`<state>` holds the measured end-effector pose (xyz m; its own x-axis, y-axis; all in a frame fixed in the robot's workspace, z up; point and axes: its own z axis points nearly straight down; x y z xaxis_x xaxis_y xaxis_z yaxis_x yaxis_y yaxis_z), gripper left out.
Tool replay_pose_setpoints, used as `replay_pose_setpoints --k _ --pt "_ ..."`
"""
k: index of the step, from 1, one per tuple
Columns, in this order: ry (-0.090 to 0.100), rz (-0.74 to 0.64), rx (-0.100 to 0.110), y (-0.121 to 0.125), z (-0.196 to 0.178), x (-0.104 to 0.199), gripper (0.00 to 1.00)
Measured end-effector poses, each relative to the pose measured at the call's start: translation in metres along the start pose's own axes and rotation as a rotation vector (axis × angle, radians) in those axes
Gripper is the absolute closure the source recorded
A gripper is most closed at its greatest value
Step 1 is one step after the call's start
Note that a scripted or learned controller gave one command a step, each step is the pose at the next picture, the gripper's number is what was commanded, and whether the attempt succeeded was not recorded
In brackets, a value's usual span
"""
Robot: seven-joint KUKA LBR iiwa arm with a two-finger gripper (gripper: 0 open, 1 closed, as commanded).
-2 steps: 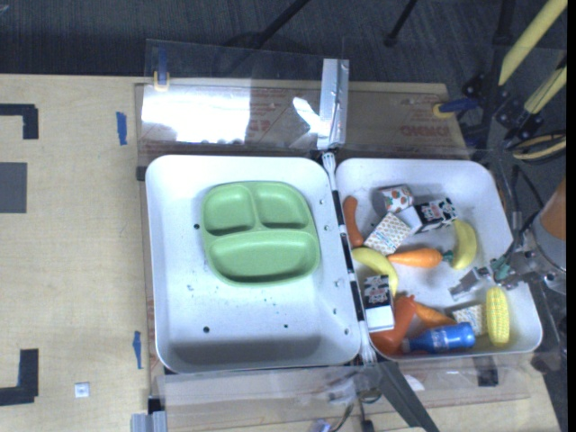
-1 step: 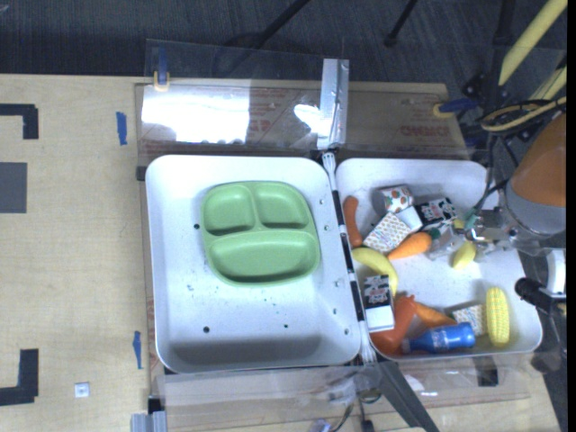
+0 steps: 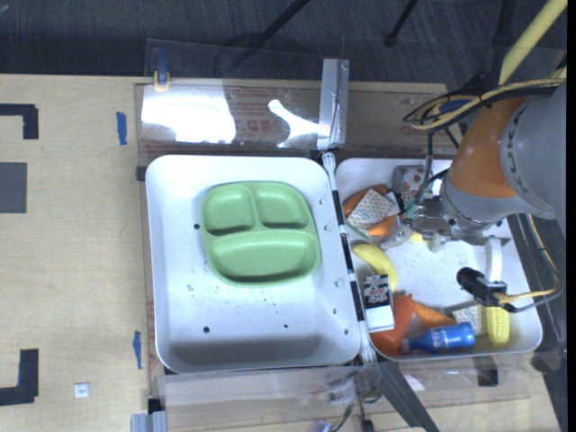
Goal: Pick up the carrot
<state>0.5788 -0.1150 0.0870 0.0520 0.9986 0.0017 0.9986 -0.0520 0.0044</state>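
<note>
Resting in the left bin (image 3: 171, 268): a green divided plate (image 3: 261, 230), three compartments, near the middle. Beside it, the right bin (image 3: 531, 331), crowded. Lying near its left wall, a yellow banana (image 3: 376, 261), and below that a small black-and-white box (image 3: 377, 297). Leaning at the upper left, a patterned red-and-white packet (image 3: 371, 211). Lying along the bottom edge, the orange carrot (image 3: 412, 316), pointed end up-left, with a blue bottle (image 3: 441, 338) touching it from the right. Farther right, a yellow corn cob (image 3: 497, 324) near the lower right corner. Hanging over the upper middle of that bin, well apart from the carrot, the gripper (image 3: 430, 226); open or closed, cannot tell.
</note>
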Motion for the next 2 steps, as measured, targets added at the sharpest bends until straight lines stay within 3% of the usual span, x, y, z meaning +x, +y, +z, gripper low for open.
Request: replay_pose_setpoints --k 1,2 --pt "-0.002 -0.155 0.003 0.019 -0.098 0.051 0.00" --pt "-0.001 -0.193 0.013 0.071 -0.039 0.017 0.00"
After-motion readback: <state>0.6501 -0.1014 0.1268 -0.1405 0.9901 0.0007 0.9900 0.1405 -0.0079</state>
